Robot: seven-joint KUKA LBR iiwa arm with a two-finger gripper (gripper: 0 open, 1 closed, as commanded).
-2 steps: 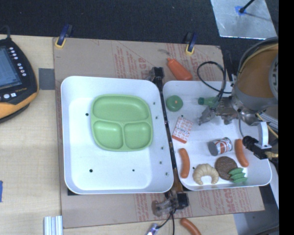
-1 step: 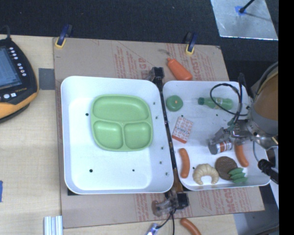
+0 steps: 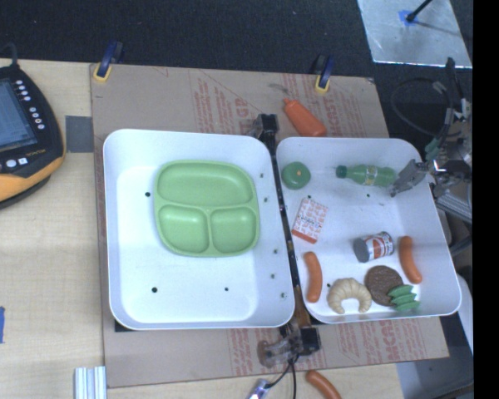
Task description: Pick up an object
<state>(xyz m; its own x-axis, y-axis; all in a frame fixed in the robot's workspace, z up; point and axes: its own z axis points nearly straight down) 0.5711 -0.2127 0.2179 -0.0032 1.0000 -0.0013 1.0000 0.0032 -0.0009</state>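
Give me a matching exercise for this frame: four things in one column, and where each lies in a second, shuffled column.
Things:
1. green divided plate
2. green bottle
3. croissant
4. orange carrot

Places:
A. on the cardboard beyond the bins
B. left bin
C. right bin, near edge
D. right bin, far side, close to the claw

Pairs: 1-B, 2-D, 3-C, 4-A

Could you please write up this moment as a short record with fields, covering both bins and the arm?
left bin: holds a green divided plate
right bin: green bottle, green round piece, red-white packet, can, two sausages, croissant
gripper: at right bin's right rim, beside the bottle
outside bins: carrot
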